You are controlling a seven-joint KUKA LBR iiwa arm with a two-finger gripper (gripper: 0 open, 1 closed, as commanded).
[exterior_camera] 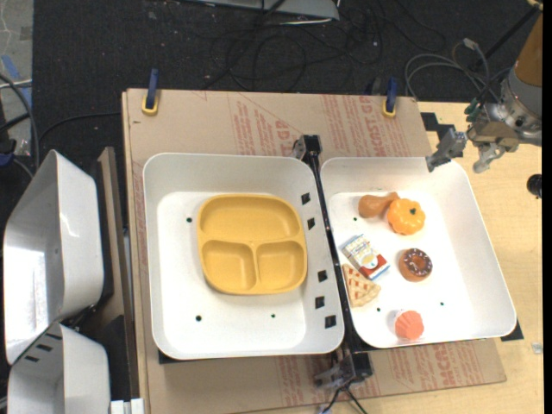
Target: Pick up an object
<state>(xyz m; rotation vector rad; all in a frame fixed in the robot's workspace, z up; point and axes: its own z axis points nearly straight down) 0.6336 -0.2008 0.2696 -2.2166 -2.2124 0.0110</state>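
Observation:
The right bin (470, 201) holds several toy foods: a brown drumstick (373, 205), an orange pumpkin (406, 216), a small milk carton (365, 258), a chocolate donut (416, 265), a waffle piece (360, 285) and a pink-orange ball (409, 324). My gripper (467, 154) hangs above the bin's far right corner, away from all of them. Its two fingers are spread apart with nothing between them. The arm comes in from the upper right.
The left bin (164, 231) holds a yellow three-compartment tray (253, 242). Both bins sit on a cardboard sheet (224, 119) held by blue clamps. White containers (43, 257) stand at the far left. Cables lie on the dark floor behind.

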